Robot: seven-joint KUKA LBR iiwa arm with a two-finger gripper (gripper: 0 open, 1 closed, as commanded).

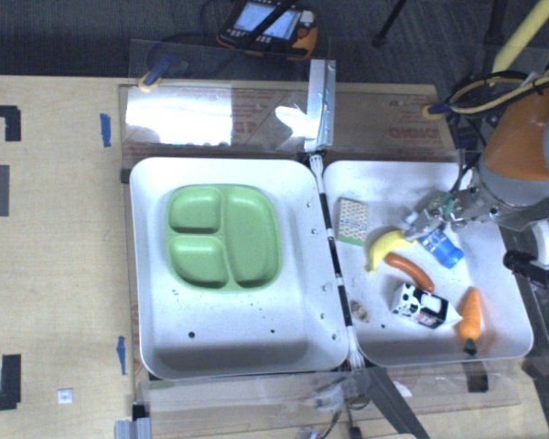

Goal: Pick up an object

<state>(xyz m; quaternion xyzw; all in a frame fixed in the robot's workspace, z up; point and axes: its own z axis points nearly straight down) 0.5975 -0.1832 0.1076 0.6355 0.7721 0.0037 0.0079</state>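
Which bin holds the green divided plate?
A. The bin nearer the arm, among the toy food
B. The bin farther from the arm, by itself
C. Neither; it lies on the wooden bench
B: the green divided plate lies alone in the left bin, while the banana, sausage and carrot lie in the right bin.

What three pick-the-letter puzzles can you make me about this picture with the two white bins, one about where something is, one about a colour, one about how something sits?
1. Where is the green divided plastic plate?
A. left white bin
B. right white bin
C. on the wooden bench

2. What colour is the carrot-shaped toy?
A. blue
B. orange
C. green

3. How does the yellow toy banana sit?
A. hanging in the air
B. on the plate
C. lying on the bin floor

Answers: 1 A, the plate lies in the left bin. 2 B, its body is orange. 3 C, it rests flat beside the red toy sausage.
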